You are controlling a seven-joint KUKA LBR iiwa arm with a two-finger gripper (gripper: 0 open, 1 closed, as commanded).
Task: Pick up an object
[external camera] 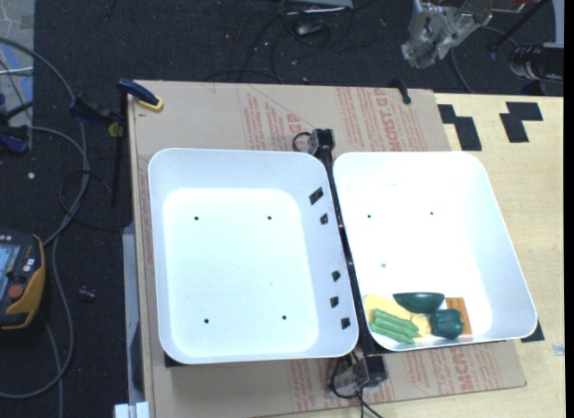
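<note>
Several small objects lie in the near corner of the right bin (pixel 466 194): a ribbed light-green piece (pixel 393 326), a dark green bowl-like piece (pixel 419 300), a teal lump (pixel 447 323), a pale yellow piece (pixel 383 305) and an orange block (pixel 457 305). They touch or overlap one another. My gripper (pixel 429 41) hangs high at the top right, beyond the far edge of the bench, well away from both bins. Nothing shows between its fingers.
The left bin (pixel 242 255) sits beside the right one, with black clips (pixel 335 246) along the seam between them. Both rest on a cardboard sheet (pixel 269 116). A blue and yellow clamp (pixel 139 95) is at its far left corner. Cables and gear lie on the dark floor around.
</note>
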